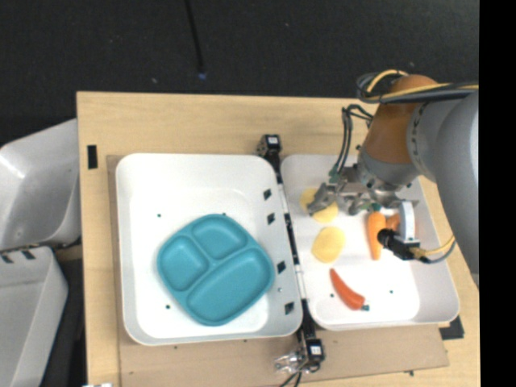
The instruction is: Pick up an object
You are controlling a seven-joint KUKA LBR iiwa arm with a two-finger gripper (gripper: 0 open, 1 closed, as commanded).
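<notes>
The gripper (332,200) hangs above the right bin (427,297), directly over a yellow object (325,214); grasp state cannot be told.

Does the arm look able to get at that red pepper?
Probably yes. The red pepper lies alone on bare bin floor, nothing over it, and the gripper hangs in the same bin, near a yellow piece.

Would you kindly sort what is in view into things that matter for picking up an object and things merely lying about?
Relevant to the job:
- tool
- small yellow piece under the tool
- yellow lemon-like piece
- carrot
- red chili
- right bin

Merely lying about:
- blue divided plate
- left bin
</notes>
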